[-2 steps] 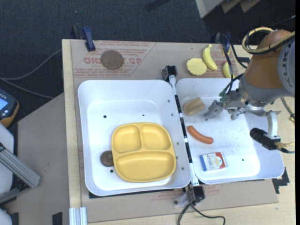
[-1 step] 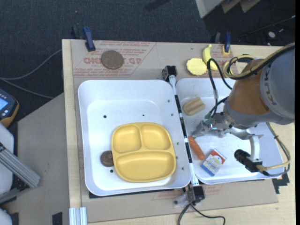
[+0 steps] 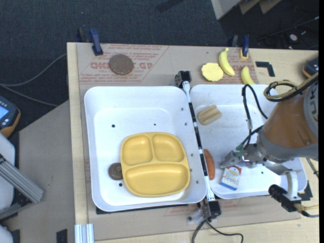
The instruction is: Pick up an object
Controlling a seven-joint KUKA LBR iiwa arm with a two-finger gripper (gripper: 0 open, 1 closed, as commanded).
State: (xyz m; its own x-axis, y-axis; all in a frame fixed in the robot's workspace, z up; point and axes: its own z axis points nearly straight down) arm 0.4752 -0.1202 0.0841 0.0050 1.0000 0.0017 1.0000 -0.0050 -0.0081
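Small white-and-blue carton w/ red print (image 3: 231, 177) is lying flat on the floor of the right shallow white bin (image 3: 223, 99), near its front edge, and the two-finger gripper (image 3: 230, 160) is hanging just above it, on its far side. Gripper fingers look spread apart w/ nothing between them; carton is sitting just beside the tips, touching or not – can't tell. Grey arm w/ the orange band (image 3: 291, 130) is reaching in from the right over that bin.

Red sausage-shaped toy (image 3: 209, 164) is lying along the right bin's left wall, just left of the gripper. Tan bread-roll-shaped piece (image 3: 208, 114) is resting further back in the same bin, well apart from the gripper.

Left shallow white bin (image 3: 101, 110) is holding a yellow plastic tray w/ three compartments (image 3: 154, 163), and a small brown round disc (image 3: 116, 171) is lying just beside the tray's left edge.

On the bench behind the bins: a bigger brown round disc (image 3: 121, 64) at the left, a yellow round flat piece (image 3: 212, 72), and two yellow toy bananas (image 3: 227, 63) (image 3: 247, 75) at the right.
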